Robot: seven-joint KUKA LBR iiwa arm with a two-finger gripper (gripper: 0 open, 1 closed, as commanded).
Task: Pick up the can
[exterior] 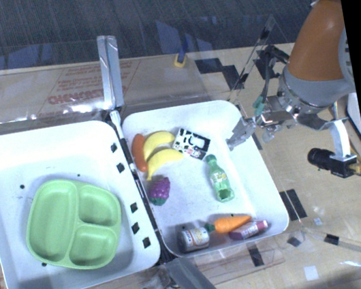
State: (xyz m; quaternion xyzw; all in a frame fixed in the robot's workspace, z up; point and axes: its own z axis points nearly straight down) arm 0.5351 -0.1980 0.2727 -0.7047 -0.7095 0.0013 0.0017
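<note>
We find the gripper (pixel 242 133) at the right rim of the right bin (pixel 260 182), its grey fingers pointing left and down over the bin's edge; at this slant we cannot tell how they are set, and we see nothing between them. Behind it the wrist hardware and cables lead up to the arm's orange band (pixel 316 33) at the right of the view.

Nearest the gripper, inside the right bin, lies a small black-and-white carton (pixel 192 144), just beside two bananas (pixel 158 152) that touch an orange-red item (pixel 139 152) against the bin's left wall. Below the bananas sits a bunch of purple grapes (pixel 160 189). A green bottle (pixel 219 178) lies near the bin's middle, its cap toward the far side.

The can (pixel 194 237) lies on its side along the near wall of the right bin, well apart from the gripper. Just to its right lie a carrot (pixel 230 222) and a pink bottle (pixel 249 230), the two touching.

In the left bin (pixel 1 227) we see a green divided plate (pixel 74 223) with three compartments.
</note>
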